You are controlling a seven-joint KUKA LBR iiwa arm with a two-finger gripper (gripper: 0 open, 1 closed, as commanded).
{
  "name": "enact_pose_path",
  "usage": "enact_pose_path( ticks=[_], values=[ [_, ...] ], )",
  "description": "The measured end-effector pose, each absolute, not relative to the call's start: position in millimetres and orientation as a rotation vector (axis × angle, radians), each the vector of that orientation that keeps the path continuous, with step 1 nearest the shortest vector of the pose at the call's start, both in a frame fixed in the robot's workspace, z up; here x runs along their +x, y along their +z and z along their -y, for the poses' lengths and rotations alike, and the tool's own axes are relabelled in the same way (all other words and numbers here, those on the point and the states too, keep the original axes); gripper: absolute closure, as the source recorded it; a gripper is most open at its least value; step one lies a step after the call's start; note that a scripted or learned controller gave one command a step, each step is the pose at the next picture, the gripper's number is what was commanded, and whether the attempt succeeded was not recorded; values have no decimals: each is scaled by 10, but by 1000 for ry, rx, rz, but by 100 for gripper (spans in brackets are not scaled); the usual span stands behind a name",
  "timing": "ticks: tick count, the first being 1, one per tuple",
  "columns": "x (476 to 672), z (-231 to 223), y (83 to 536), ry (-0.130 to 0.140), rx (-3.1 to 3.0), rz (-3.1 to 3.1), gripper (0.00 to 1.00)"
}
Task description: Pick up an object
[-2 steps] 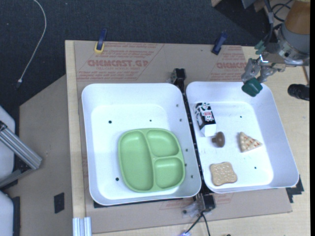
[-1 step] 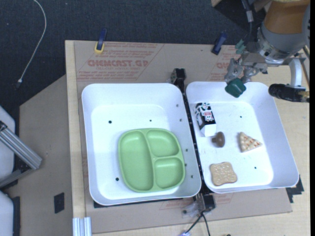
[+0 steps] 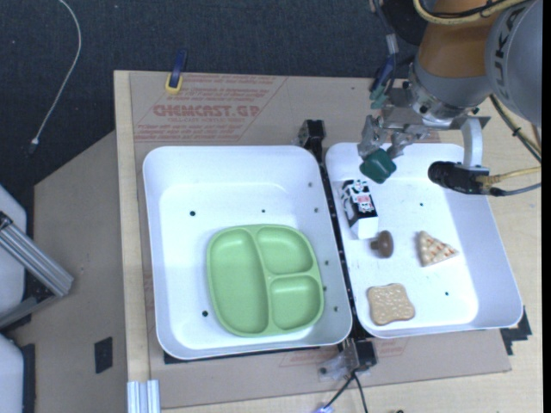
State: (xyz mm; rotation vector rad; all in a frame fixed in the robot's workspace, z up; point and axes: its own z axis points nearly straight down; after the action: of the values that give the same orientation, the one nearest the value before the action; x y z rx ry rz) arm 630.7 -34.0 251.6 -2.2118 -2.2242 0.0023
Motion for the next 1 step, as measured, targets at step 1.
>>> enact_pose_path(
  ticks=[1],
  values=[
    [6240,-293,2385,1,-2211,2226,100]
  ],
)
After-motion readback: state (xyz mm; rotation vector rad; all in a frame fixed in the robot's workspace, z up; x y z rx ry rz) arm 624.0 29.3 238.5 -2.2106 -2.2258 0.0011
